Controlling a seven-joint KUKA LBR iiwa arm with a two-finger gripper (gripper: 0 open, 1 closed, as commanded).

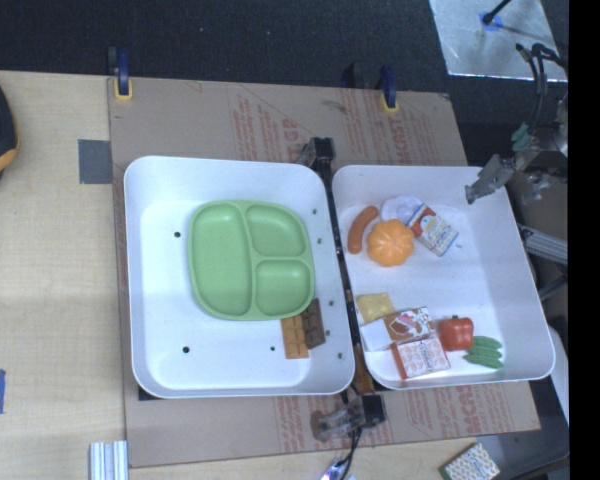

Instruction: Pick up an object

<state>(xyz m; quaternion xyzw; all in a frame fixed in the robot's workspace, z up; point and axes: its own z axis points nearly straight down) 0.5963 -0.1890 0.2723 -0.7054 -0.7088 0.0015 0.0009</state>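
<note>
Seen from the fixed camera above the worktop (50,268), the pincer (483,183) hangs at the upper right corner of the right bin (500,288), at about two o'clock from that bin's middle; whether it is open or closed cannot be told from this angle, and nothing can be made out in its grip. The arm (540,138) enters from the right edge, only its wrist end in frame, slanting down and to the left toward the bin's corner.

The objects lie apart from the pincer, toward eight and nine o'clock of it. Nearest is a small red-and-white carton (436,232), with a white wrapper (402,209) just beside it. An orange fruit (390,244) sits touching a sausage (361,228) near the bin's left wall. Farther off, toward seven o'clock of the pincer, a yellow block (374,307), a printed packet (414,343), a red pepper (458,332) and a green pod (485,351) cluster at the bin's lower edge.

The left bin (160,338) carries a green divided plate (251,260) at its centre, with a brown bar (304,331) just beside the plate at five o'clock.
</note>
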